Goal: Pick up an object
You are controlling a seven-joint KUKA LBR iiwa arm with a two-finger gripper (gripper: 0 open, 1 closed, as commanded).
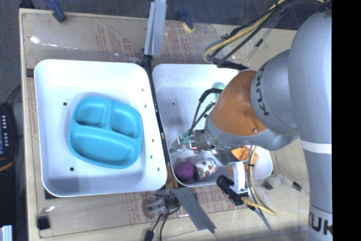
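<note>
My gripper [187, 143] reaches down into the right bin [175, 93], near its front left part. Just in front of it, against the bin's front wall, lie a purple round object [184, 170] and a small white patterned object [206, 167] side by side. The gripper hangs a little behind and above these two, and I see nothing held in it. A bit of an orange object [243, 153] peeks out from under the wrist to the right. The arm's orange band and grey body hide much of the right bin's floor.
The left bin [51, 93] holds a light blue divided tray [106, 131] lying flat in its middle. A dark divider [155, 115] runs between the two bins. Clamps and cables sit along the bench's front edge [180, 209].
</note>
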